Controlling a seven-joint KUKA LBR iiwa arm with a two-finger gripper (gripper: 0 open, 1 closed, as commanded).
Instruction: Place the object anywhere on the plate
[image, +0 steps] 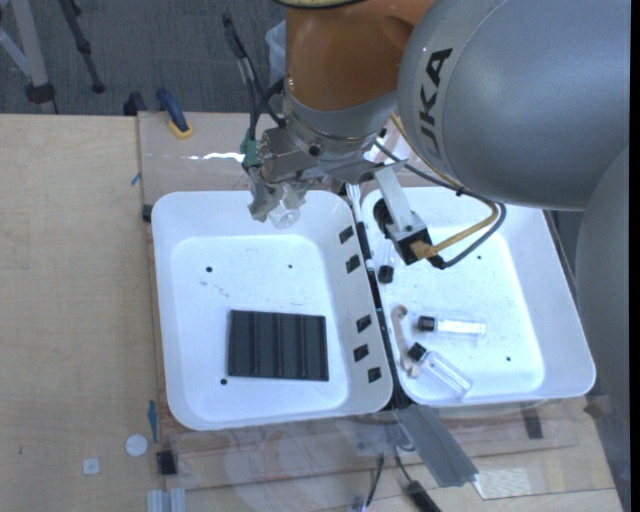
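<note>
Camera view looks down at a slant on two shallow white bins set side by side on a pale wooden bench (70, 300). In the left bin (185, 400) a dark ribbed rectangular plate (278, 345) lies flat toward the near side, its ridges running front to back. The grey arm (500, 90) with its orange band (335, 55) reaches in from the right and hangs over the far rim of the left bin. The gripper (278, 205) sits low at that far rim, and a small clear object (287, 211) shows at its tip; whether the fingers are apart or clamped on it cannot be told from here. That clear object is well apart from the plate, up at the far edge of the bin.

In the right bin (560, 370) two clear vials with dark caps lie near the front: one vial (452, 326) lies roughly crosswise, the other vial (432, 367) slants just beside it toward the near rim. A black and yellow cable fitting (420, 246) hangs off the arm above the far part of this bin. A row of black clips (362, 322) runs along the seam between the bins.
</note>
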